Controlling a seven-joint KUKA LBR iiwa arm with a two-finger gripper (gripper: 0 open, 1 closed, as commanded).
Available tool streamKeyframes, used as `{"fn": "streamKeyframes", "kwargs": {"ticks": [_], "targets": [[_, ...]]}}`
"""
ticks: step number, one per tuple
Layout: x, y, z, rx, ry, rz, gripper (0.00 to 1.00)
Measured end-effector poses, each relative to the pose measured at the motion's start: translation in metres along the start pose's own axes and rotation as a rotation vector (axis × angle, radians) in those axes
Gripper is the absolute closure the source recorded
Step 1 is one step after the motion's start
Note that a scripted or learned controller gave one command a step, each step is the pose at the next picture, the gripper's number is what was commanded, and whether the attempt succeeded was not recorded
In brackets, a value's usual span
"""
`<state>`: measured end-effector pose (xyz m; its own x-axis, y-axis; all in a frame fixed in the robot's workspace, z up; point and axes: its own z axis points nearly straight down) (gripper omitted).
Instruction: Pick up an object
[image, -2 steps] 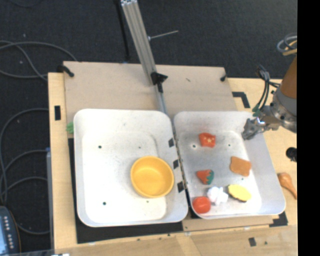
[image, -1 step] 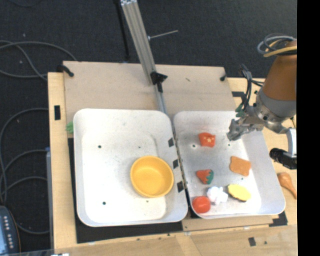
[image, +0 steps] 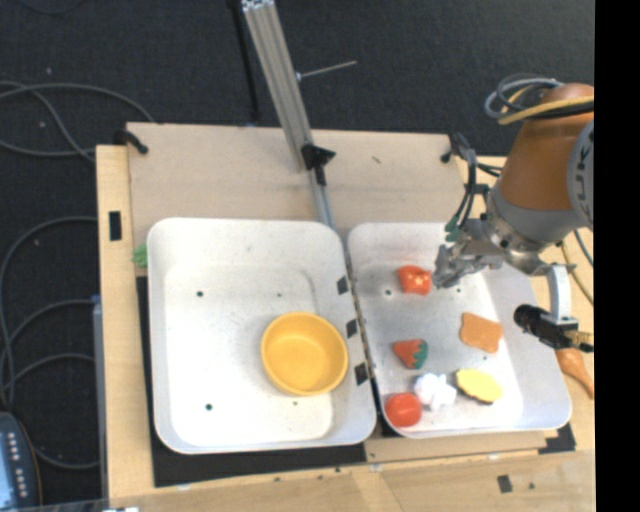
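Note:
My gripper (image: 447, 268) hangs over the upper part of the right bin (image: 520, 395), its tip just to the right of a small red-orange object (image: 414, 281). Whether it touches that object I cannot make out. Lower in the same bin lie an orange block (image: 481, 332), a red and green strawberry-like piece (image: 410, 352), a white crumpled object (image: 432, 390), a yellow piece (image: 479, 385) and a red ball (image: 403, 409).
A yellow bowl (image: 303, 353) rests in the left bin (image: 200, 260), near its right wall. A slanted metal pole (image: 290, 100) rises behind the bins. Cables and a black fitting (image: 540, 322) hang off the arm at the right.

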<state>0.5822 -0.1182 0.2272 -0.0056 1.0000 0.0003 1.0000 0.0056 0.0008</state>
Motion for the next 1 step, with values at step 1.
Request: {"fn": "streamKeyframes", "kwargs": {"ticks": [1], "targets": [[0.0531, -0.0105, -0.0135, -0.001, 0.002, -0.003, 1.0]]}}
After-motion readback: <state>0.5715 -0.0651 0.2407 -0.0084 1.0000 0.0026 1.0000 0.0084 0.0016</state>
